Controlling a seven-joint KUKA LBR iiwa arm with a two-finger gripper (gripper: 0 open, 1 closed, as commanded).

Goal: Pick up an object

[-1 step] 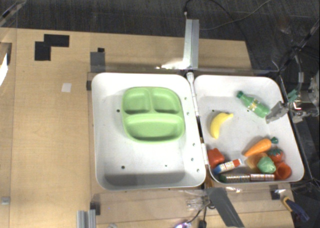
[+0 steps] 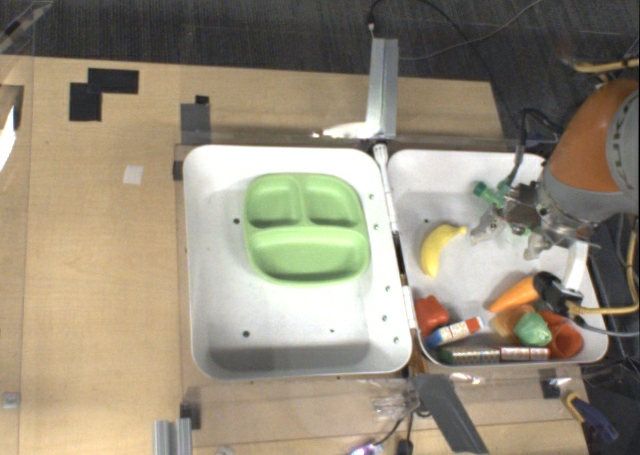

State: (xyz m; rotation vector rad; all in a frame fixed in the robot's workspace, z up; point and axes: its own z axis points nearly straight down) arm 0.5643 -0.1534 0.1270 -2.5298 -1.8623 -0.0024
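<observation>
- The gripper (image 2: pixel 505 213) hung over the upper right part of the right bin (image 2: pixel 455 183), and how far its fingers were parted could not be made out; nothing showed between them.
- A banana (image 2: pixel 437 246) lay just left of the gripper, on bare white floor with free room on every side.
- Along the bin's near edge things were crowded: a carrot (image 2: pixel 512 295), a red block (image 2: pixel 431 314), a marker (image 2: pixel 464 329), a green piece (image 2: pixel 532 328) and an orange cup (image 2: pixel 566 339), touching or overlapping.
- A dark stick (image 2: pixel 490 354) lay against the near rim, hard to identify.
- The left bin (image 2: pixel 215 273) held a green divided plate (image 2: pixel 304 226), with wide clear margins toward its near and left walls.
- The arm (image 2: pixel 600 148) was cut off at the right edge.
</observation>
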